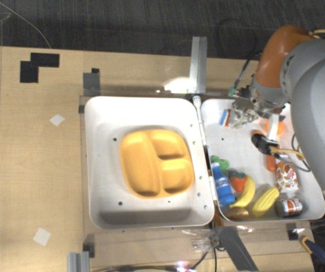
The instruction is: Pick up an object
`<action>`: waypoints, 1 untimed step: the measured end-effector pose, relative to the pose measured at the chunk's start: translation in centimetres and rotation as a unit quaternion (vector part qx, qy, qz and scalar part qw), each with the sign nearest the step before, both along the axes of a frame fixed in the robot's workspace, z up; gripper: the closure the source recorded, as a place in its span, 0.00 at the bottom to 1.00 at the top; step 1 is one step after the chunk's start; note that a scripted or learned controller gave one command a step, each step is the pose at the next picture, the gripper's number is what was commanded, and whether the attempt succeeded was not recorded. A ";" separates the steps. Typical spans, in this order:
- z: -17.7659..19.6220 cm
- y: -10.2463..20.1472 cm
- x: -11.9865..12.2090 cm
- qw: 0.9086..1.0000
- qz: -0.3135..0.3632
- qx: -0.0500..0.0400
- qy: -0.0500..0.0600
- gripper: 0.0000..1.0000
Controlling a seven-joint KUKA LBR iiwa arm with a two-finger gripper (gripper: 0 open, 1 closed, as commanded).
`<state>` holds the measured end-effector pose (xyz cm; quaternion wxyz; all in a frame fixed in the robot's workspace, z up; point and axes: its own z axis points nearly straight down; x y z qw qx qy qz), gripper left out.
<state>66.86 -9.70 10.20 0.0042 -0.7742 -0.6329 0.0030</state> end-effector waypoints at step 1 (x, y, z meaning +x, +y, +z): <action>-0.2 -0.2 -0.3 1.000 0.000 0.000 0.006 0.00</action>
